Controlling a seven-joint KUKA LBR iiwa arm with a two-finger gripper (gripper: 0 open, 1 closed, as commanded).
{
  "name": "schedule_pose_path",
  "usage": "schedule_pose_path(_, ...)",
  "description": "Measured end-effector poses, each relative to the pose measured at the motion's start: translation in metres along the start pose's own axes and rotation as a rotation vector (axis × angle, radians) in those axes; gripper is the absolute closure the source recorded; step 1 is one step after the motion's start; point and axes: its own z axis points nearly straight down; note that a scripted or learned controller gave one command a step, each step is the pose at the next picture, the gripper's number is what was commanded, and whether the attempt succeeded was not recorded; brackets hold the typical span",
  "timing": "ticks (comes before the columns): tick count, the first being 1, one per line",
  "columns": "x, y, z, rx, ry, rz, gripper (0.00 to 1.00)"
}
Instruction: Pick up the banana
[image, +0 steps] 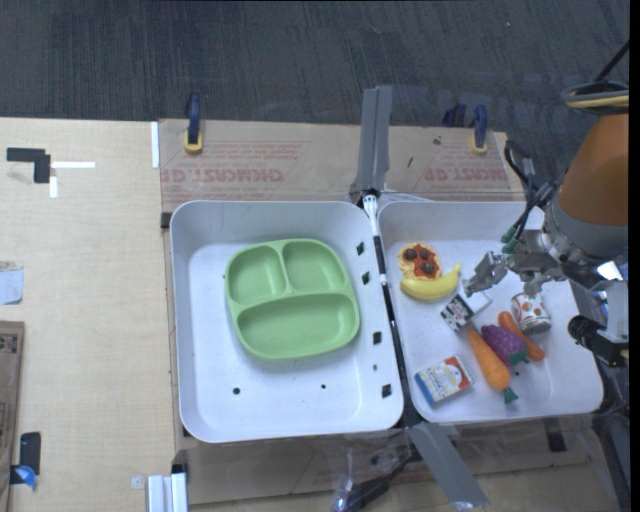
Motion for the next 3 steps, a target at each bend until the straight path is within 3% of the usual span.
schedule_pose_path(1, 0.023, 0.047, 0.063, 0.0, 0.0, -0.091, 0.0)
schedule_pose_path(2, 0.024, 0.06, 0.121, -0.001, 0.0, -0.199, 0.0)
schedule_pose_path(3, 0.022, 0.06, 0.111, -0.002, -0.001, -0.193, 1.0)
